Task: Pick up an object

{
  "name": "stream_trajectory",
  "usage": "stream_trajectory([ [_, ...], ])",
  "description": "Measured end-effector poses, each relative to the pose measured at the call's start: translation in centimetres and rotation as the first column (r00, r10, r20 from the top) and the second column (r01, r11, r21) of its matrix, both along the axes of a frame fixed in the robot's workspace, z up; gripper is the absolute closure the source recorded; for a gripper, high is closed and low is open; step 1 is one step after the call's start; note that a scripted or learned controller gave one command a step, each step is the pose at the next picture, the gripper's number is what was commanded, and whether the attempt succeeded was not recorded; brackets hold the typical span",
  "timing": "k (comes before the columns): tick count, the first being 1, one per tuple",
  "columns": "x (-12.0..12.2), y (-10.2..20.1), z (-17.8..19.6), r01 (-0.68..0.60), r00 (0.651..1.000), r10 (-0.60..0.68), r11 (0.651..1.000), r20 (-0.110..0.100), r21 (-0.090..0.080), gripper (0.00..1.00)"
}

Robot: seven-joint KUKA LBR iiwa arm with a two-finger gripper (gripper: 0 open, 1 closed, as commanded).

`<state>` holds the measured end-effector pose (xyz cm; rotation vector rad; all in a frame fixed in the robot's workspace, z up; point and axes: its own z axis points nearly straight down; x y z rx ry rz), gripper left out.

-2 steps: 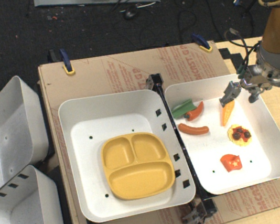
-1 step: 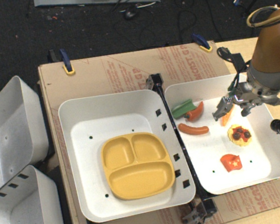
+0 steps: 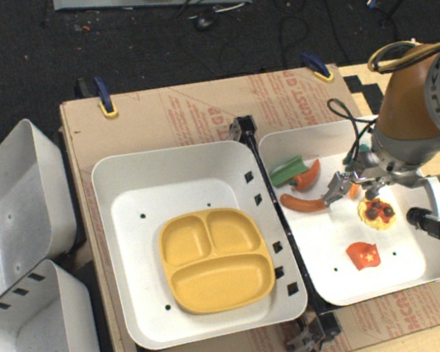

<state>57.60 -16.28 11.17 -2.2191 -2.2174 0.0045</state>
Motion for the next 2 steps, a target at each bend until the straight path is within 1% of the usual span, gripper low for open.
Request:
stream_trajectory([
  [1, 0.52, -0.15, -1.27, 0.002, 1.000, -0.002, 1.000, 0.021, -0.005, 0.00],
  [2, 0.48, -0.13, -0.33, 0.001, 1.000, -0.001, 1.000, 0.020, -0.006, 1.00],
])
